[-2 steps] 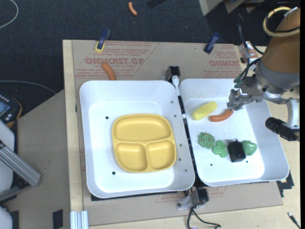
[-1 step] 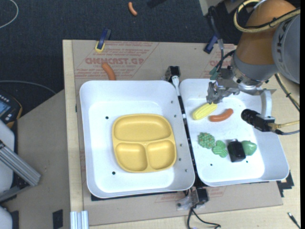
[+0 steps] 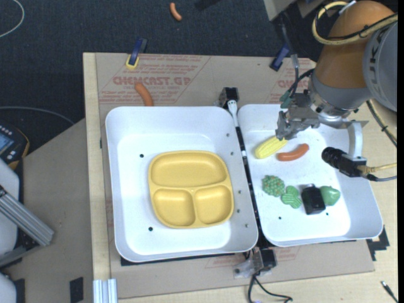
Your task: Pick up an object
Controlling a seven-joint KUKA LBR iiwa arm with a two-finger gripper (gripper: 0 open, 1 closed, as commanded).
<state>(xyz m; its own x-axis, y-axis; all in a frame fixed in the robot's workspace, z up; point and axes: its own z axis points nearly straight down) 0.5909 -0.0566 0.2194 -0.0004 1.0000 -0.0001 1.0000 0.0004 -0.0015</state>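
Gripper (image 3: 287,126) low over the right bin (image 3: 369,214), at the bin's 11 o'clock corner, directly above the 1 o'clock end of the corn cob (image 3: 270,147). Apart or together: impossible to tell from this slant, nor whether touching the cob. Nothing visibly lifted. Likely lined up on the cob as the pick target, since closest and lying free of its neighbours.

Just at 4 o'clock of the cob, a red-orange sausage (image 3: 293,152), near but apart. Further toward 6 o'clock, a tight cluster: a knobbly green vegetable (image 3: 273,185), a second green piece (image 3: 291,197) touching it, a black block (image 3: 312,199), and a third green piece (image 3: 330,196) against the block. Crowded together, so probably harder to grasp cleanly than the cob.

Count in the right bin: one cob, one sausage, three green pieces, one black block; six in all.

At 9 o'clock, the left bin (image 3: 117,169), holding one yellow divided tray (image 3: 189,188) with three compartments.

Beyond the bins at 11 o'clock, two stray orange pieces: one (image 3: 144,94) on the board, one (image 3: 175,11) on the dark floor, probably out of play.
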